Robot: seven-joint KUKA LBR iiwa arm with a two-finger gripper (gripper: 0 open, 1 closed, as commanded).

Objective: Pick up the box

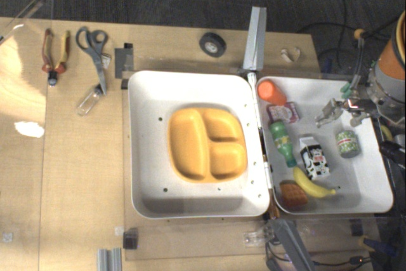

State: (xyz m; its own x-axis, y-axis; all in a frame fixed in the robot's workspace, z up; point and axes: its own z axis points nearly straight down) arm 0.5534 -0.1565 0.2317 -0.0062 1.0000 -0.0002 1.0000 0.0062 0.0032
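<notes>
i see the box (314, 160), black-and-white cow print, lettering too small to read, lying in the right bin (371, 203) just above the banana (313, 184). gripper (332, 109) hangs over the bin's upper part, fingers slightly apart, holding nothing.

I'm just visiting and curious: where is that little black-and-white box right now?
The box lies in the right bin, between the green bottle and the green can, just above the banana.

box (314, 160) probably touching banana (314, 186)
</notes>
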